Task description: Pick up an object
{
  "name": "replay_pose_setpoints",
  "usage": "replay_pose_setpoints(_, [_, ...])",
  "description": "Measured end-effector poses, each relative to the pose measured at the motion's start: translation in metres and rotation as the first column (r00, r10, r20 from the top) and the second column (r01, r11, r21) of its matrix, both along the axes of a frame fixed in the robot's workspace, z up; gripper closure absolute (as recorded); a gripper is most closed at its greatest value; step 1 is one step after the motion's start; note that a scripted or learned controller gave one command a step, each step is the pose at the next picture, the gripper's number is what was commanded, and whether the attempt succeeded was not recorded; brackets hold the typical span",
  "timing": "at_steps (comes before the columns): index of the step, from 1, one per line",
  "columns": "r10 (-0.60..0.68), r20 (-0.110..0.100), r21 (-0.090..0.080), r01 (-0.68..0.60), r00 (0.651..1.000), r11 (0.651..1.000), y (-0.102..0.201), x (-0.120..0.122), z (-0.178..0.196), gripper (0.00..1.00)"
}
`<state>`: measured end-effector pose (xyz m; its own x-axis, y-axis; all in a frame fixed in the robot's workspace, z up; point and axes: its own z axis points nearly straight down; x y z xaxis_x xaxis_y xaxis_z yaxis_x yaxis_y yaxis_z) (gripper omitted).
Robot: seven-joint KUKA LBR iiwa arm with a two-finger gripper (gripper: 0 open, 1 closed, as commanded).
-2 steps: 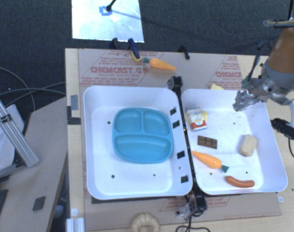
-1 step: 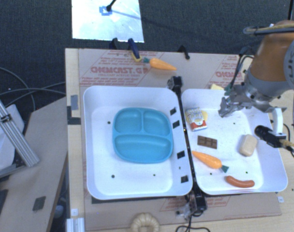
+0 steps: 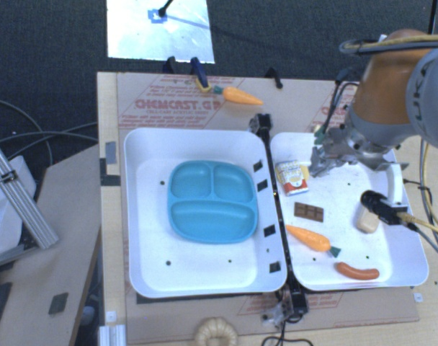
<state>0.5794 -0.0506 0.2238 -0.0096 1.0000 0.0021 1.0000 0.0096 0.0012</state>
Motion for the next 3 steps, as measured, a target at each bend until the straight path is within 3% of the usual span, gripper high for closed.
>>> replay_pose_setpoints(1, [0.0,-0.002,0.0,0.0,1.0,1.0,0.05,-0.025,0.005,1.0])
replay_pose_setpoints(2, [0.001,0.0,0.0,-0.001,1.0,1.0,0.103,-0.031,0.011,1.0])
replay_pose_setpoints(3, [-0.003,-0.002,-0.002,0.003,1.0,1.0,0.113,-0.037,-0.01,1.0])
